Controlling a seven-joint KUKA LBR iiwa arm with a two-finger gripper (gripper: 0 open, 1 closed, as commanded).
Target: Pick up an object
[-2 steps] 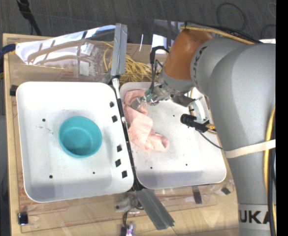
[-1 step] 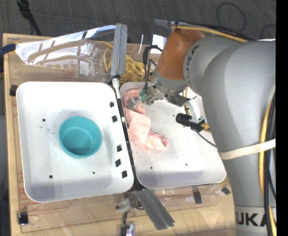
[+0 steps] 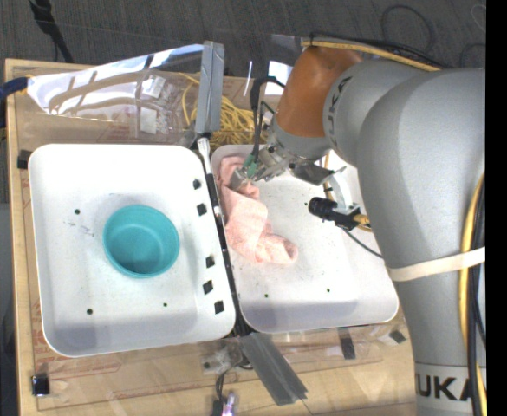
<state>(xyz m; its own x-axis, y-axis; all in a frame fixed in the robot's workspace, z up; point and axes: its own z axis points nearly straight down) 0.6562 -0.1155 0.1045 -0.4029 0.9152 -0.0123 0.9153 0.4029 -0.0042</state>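
Gripper (image 3: 251, 170) sits low at the far-left corner of the right bin (image 3: 340, 306), right on the pink cloth's (image 3: 251, 225) top edge. Grasp looks underway; lift remains. Cloth lies crumpled along the bin's left wall. Teal bowl (image 3: 142, 240) waits untouched, left bin.

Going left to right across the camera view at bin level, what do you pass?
Left bin → teal bowl → pink cloth → right bin → grey arm.
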